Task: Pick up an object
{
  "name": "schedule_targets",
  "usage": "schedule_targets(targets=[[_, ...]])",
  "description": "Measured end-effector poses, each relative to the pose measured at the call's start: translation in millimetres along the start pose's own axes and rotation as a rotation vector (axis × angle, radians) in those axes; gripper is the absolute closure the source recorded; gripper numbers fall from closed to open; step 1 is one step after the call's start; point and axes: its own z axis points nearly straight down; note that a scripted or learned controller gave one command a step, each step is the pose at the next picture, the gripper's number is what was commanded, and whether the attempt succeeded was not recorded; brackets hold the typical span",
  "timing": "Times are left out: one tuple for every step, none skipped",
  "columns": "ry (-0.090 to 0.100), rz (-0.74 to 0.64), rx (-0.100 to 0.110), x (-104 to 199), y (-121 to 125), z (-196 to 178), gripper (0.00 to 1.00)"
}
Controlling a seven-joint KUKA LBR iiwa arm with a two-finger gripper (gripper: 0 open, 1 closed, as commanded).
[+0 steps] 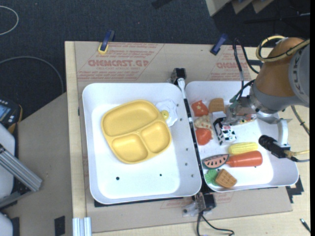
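My gripper reaches down into the right bin, near its middle. Directly under it is a small black-and-white object; whether it is gripped I cannot tell. Around it lie toy foods: a red piece, a brown bread piece, a beige piece and an orange-red piece to the left. A yellow corn cob, a red pepper, a watermelon slice, a green piece and a brown waffle lie in front.
The left bin bears a yellow divided plate and a small clear item at the plate's far right corner. A black divider rail runs between the bins. The arm's orange band and cables hang over the right bin's far side.
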Motion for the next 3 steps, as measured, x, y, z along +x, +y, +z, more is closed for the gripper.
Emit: schedule_targets(targets=[[-0.004, 0.0, 0.013, 3, 2, -64, 1.0], [-0.003, 0.0, 0.013, 3, 5, -109, 1.0], [-0.002, -0.004, 0.015, 34, 42, -111, 1.0]])
